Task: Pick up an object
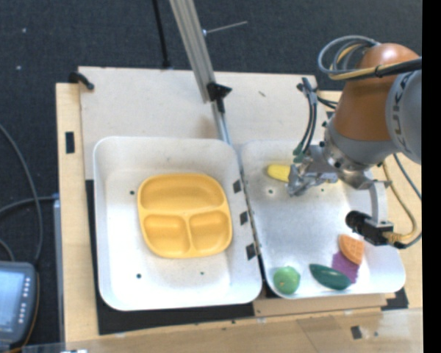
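Yellow banana-shaped object point(278, 172) is lying in the right bin point(309, 226), just to the left of the gripper point(300, 184) and apparently touching or nearly touching its tip. The gripper is hanging low over the bin floor at the bin's upper end; whether its fingers are parted or closed cannot be told from this angle, and nothing is showing between them. The grey arm with its orange band point(367, 101) is reaching in from the right, above the gripper. Well below the gripper, along the bin's near edge, a green round piece point(286, 278), a dark green piece point(329, 276), a purple piece point(347, 265) and an orange piece point(351, 248) are sitting grouped. Far to the gripper's left, a yellow divided tray point(184, 214) is resting in the left bin point(117, 271).
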{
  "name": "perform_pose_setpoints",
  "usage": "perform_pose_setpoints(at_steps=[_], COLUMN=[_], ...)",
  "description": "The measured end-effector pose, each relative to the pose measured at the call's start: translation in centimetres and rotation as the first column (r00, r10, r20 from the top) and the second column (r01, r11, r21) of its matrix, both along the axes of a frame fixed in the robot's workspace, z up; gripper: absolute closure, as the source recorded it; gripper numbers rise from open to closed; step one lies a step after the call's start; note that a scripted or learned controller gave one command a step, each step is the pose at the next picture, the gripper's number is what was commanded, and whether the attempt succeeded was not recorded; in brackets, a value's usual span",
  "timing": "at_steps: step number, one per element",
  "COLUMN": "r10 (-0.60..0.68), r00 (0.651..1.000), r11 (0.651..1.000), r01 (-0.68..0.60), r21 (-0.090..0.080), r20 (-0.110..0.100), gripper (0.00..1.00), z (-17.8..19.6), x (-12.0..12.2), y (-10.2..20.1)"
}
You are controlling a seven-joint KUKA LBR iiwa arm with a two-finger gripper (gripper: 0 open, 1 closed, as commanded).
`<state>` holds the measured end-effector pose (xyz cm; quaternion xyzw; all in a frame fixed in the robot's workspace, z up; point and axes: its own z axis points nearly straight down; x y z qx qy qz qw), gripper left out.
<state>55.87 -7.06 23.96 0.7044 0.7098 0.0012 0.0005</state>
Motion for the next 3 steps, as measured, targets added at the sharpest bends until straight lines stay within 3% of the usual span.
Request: perform_pose_setpoints(at_steps=[1,2,3], r10=[-0.001,0.0,-0.001], r00=[1.0,1.0,1.0], r11=[1.0,1.0,1.0], r01=[0.001,0.0,0.001], r21=[0.0,0.001,0.0], r20=[-0.001,-0.001,-0.004], gripper=[1.0,1.0,1.0], z=[-0.2,-0.2,-0.9], x=[0.0,1.6,1.1], y=[4.4,9.3,14.2])
